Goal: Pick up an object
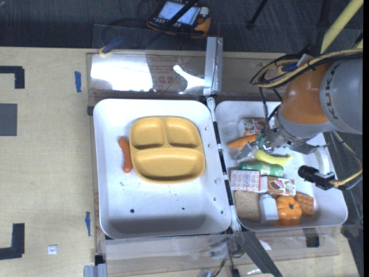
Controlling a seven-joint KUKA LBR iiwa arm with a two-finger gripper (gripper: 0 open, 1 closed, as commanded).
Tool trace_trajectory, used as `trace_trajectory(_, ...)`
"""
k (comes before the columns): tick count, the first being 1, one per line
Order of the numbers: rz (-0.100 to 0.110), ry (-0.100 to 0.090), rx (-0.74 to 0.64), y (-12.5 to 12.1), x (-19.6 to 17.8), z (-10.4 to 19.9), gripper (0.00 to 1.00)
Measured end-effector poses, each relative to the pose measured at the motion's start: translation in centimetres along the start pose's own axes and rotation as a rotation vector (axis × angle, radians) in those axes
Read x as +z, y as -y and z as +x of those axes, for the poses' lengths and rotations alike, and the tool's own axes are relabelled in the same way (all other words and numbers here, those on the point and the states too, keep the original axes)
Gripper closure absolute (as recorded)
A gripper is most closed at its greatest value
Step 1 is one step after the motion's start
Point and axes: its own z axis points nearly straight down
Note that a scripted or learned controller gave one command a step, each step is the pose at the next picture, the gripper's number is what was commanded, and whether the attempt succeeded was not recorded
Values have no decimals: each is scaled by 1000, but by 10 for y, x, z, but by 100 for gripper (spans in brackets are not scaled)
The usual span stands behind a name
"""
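My gripper (pixel 255 148) hangs low in the right bin (pixel 337 209), at the upper left of a heap of toy food. Its metal fingers sit among an orange carrot-like piece (pixel 241 141), a yellow banana (pixel 270 157) and a green item (pixel 262 168). I cannot make out whether anything is between them. Further forward lie a red-and-white packet (pixel 248 180), a small printed box (pixel 281 184), a brown bread slice (pixel 249 206), a white block (pixel 269 208), an orange pumpkin (pixel 289 209) and a waffle-like square (pixel 305 202).
The left bin (pixel 109 206) holds a yellow divided plate (pixel 167 149) and an orange sausage (pixel 125 154) beside it. A metal divider (pixel 219 154) separates the bins. A clear panel (pixel 150 68) stands behind them. Cables and a black connector (pixel 316 176) trail near the wrist.
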Motion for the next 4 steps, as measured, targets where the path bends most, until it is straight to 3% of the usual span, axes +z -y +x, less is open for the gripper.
trace_trajectory(1,1,0,0,0,0,0,0)
trace_trajectory(2,-6,3,1,-1,-11,-1,100)
trace_trajectory(3,1,1,90,-41,-96,10,100)
trace_trajectory(4,1,0,90,-41,-96,10,0)
